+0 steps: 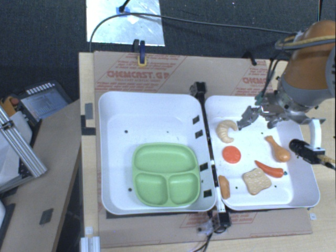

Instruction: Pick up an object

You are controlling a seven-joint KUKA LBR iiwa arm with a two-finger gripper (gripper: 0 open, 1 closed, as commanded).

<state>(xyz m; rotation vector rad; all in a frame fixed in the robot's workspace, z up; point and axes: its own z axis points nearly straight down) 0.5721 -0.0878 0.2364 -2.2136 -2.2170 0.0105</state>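
Note:
The right bin holds several toy foods: a pale croissant, a red tomato slice, a chicken drumstick, a red chili pepper, a slice of toast and a small bread roll by the left wall. My gripper hangs over the upper part of this bin, to the right of the croissant and above the drumstick. Its fingers are spread open with nothing between them. One fingertip points toward the croissant but does not touch it.
A green divided plate lies in the left bin. A black clip divider runs between the bins. A black fitting on the arm sticks out over the right bin's right side. Cables cross behind the bins.

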